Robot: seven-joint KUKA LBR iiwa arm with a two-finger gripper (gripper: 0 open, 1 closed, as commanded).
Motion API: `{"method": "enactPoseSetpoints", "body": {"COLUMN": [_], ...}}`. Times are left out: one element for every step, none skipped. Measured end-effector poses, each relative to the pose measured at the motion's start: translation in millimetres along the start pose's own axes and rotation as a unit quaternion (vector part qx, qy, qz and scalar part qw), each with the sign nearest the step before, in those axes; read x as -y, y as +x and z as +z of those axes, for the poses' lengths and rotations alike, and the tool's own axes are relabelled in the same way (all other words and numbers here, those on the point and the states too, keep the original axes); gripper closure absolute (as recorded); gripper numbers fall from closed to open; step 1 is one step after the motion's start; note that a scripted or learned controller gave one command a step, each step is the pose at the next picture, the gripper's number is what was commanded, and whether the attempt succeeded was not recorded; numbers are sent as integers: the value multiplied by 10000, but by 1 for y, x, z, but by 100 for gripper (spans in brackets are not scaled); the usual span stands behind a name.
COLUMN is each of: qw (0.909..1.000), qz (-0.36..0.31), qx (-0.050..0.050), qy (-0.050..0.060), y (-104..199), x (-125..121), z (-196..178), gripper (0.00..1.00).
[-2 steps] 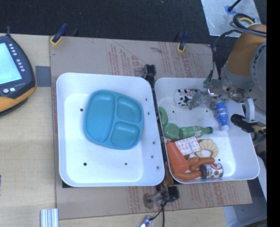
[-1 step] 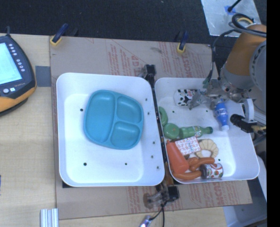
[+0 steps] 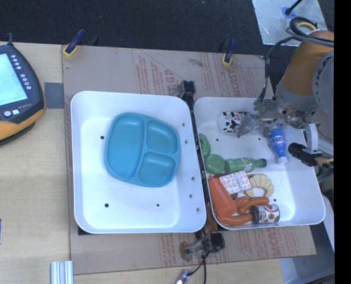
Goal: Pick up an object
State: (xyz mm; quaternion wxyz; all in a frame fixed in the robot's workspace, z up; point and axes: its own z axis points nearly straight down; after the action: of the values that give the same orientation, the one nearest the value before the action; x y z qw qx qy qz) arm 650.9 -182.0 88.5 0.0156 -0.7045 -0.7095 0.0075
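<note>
My gripper is low over the back of the right bin, reaching in under the grey arm with its orange band. Its tip is right beside a small black-and-white cow toy, on the toy's right side; whether they touch is unclear. A blue bottle lies just right of the gripper. Further forward lie a green bottle, a green rounded piece, a red-and-white packet, a pale pastry-like toy, an orange-red curved toy and a small can.
The left bin holds a blue divided plate. A tablet-like pendant lies on the bench at far left. Clamps pin the cardboard at the back. A black part of the arm hangs over the right bin's right side.
</note>
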Motion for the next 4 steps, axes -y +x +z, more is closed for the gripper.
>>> {"method": "enactPoseSetpoints", "body": {"qw": [10000, 10000, 10000, 10000], "qz": [2, -24, 2, 4], "qx": [5, -59, 9, 12], "qy": [0, 17, -3, -2], "y": [1, -6, 1, 2], "x": [0, -1, 0, 0], "z": [0, 1, 0, 0], "gripper": [0, 0, 0, 0]}}
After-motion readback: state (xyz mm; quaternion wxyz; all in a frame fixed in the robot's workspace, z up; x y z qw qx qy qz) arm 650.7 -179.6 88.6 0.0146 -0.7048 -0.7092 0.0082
